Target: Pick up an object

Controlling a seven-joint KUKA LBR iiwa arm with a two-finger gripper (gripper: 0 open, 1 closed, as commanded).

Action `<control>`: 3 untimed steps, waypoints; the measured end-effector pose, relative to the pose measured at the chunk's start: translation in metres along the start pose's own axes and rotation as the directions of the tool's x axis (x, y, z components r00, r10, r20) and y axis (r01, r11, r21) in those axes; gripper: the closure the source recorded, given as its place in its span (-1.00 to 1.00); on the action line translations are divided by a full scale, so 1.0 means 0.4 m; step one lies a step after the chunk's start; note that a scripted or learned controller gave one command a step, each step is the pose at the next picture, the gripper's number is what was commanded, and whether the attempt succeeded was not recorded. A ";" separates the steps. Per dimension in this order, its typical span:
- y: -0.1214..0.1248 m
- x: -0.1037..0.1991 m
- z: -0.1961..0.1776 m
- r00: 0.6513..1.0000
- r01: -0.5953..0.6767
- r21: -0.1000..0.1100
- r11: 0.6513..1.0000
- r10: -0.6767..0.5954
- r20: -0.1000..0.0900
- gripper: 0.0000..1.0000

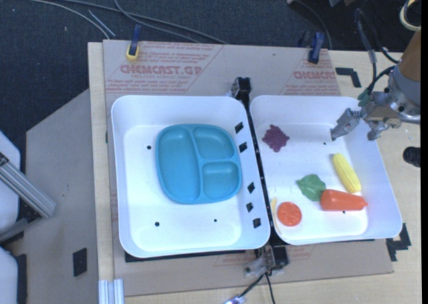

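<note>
Jaws spread above, apart from corn [346, 172].

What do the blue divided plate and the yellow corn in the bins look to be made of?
Blue divided plate: likely moulded plastic, smooth with a slight sheen, one even colour across its three compartments. Yellow corn: probably toy plastic or rubber, uniformly bright; too small in this view to show any surface texture.

Glossy white plastic bins [127, 182], matt blue plastic tray [198, 162], brown paper-covered board [167, 65].
</note>
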State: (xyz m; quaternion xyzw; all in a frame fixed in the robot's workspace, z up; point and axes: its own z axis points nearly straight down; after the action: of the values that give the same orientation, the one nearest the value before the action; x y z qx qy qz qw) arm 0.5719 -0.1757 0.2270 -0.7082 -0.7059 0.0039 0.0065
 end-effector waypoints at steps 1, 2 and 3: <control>0.007 0.001 -0.020 1.000 0.004 -0.014 1.000 -0.004 0.003 -1.00; 0.000 0.004 0.136 1.000 0.003 -0.009 1.000 -0.003 0.001 -1.00; 0.000 -0.001 0.242 1.000 0.003 -0.010 1.000 -0.003 0.002 -1.00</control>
State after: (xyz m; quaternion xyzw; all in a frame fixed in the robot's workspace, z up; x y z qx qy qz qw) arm 0.5706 -0.1758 0.1302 -0.7070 -0.7072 0.0009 0.0024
